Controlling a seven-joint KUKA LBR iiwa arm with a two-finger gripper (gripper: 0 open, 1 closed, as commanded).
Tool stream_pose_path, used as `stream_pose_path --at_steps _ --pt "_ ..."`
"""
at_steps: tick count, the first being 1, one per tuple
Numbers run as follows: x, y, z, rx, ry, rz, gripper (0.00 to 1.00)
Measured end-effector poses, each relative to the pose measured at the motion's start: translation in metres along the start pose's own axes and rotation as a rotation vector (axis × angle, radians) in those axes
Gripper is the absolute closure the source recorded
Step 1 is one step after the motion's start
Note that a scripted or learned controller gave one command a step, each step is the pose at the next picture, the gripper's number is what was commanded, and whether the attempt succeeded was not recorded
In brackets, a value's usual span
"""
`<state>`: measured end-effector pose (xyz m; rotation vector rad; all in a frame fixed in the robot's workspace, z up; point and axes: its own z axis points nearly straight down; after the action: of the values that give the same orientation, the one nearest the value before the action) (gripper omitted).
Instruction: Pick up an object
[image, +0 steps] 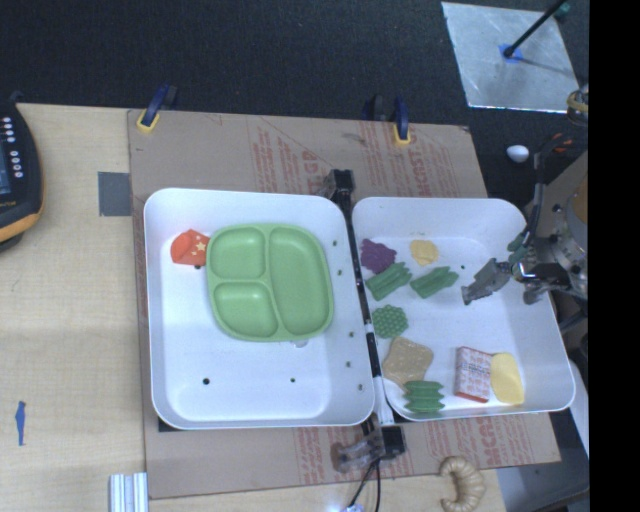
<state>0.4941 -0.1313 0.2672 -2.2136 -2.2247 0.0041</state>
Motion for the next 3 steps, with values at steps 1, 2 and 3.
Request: stream_pose_path --at_steps 1,2,3 --pt "0.029 0.053 0.174 0.001 0.001 -0.004 0.00" --pt "-0.005 0.118 0.170 -0.008 -0.003 -0.002 0.00" --pt "0.025 0.162 0.173 0.014 -0.007 -0.005 0.00"
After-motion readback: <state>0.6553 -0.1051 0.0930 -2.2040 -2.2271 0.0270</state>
